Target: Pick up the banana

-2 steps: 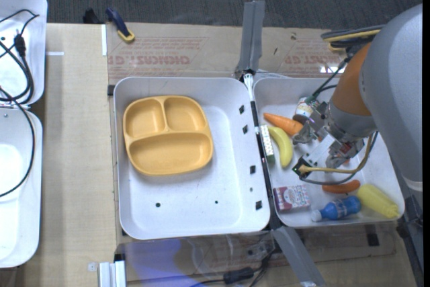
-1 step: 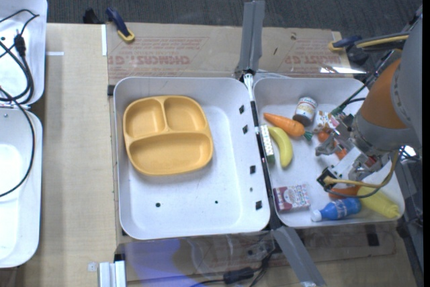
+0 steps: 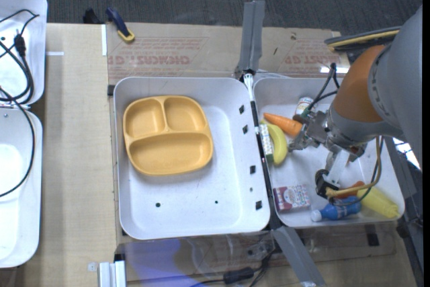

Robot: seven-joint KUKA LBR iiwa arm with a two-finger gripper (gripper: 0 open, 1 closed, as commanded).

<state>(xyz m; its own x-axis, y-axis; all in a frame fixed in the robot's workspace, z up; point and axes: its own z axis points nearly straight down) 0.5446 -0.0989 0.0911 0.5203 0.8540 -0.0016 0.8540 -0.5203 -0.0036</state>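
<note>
The left bin (image 3: 134,212) holds a yellow tray (image 3: 168,134) with three compartments, set in its upper left part. The floor below and to the right of the tray is bare white surface.

The right bin (image 3: 289,215) starts at the divider between the two bins. The banana (image 3: 277,143) lies in this bin, close against its left wall, lengthwise along that wall. A carrot (image 3: 283,123) lies just above the banana, its tip pointing left and touching or nearly touching the banana's upper end.

The gripper (image 3: 304,136) sits just right of the banana and does not hold it. Whether its fingers are open or closed cannot be told.

Below the banana, a small carton (image 3: 291,197) lies near the bin's front edge. To its right lie a blue bottle (image 3: 339,211) and a yellow bottle (image 3: 379,203), partly under the arm (image 3: 376,91). The banana has little room on its left side.
</note>
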